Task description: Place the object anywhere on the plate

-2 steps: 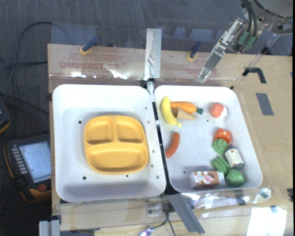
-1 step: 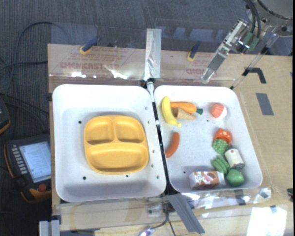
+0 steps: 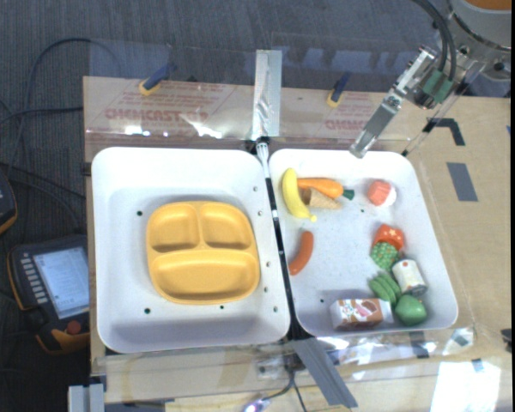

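We see the gripper (image 3: 360, 148) at the right bin's (image 3: 429, 221) back rim; we cannot tell its state; the plate (image 3: 202, 251) lies clear.

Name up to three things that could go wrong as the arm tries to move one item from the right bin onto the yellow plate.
1. The banana, carrot and a bun-like piece lie touching, so a grab there may lift or nudge more than one.
2. The can and green vegetables crowd the bin's corner, leaving little room for the tool.
3. Carrying anything to the plate means crossing the ridge between the bins; a loose hold could drop it there.
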Tool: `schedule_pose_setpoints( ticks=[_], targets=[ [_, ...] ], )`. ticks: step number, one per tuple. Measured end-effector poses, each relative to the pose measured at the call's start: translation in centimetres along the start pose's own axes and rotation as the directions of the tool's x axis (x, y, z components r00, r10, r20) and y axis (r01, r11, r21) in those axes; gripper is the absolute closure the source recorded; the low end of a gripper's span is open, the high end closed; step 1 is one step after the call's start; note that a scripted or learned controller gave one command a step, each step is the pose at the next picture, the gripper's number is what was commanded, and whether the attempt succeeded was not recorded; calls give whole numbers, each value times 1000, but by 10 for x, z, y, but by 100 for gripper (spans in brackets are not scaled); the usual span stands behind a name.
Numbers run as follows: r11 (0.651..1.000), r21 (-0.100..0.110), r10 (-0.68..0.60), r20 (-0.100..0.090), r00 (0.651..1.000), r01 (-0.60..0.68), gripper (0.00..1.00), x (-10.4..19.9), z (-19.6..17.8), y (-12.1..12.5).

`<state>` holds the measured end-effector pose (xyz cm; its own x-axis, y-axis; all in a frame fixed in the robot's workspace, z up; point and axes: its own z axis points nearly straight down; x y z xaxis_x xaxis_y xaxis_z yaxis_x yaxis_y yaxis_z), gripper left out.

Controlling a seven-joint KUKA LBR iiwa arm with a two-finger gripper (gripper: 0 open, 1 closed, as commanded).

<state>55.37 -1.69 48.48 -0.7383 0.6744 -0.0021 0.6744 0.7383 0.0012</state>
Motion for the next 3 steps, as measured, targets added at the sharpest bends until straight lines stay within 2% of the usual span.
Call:
schedule_pose_setpoints(
  ticks=[1, 2, 3],
  targets=[
    [999, 0, 45, 0, 999, -45, 0, 12, 0, -16],
    [995, 0, 99, -1, 995, -99, 0, 34, 0, -20],
    [996, 1, 89, 1, 996, -89, 0, 13, 0, -81]
  ],
)
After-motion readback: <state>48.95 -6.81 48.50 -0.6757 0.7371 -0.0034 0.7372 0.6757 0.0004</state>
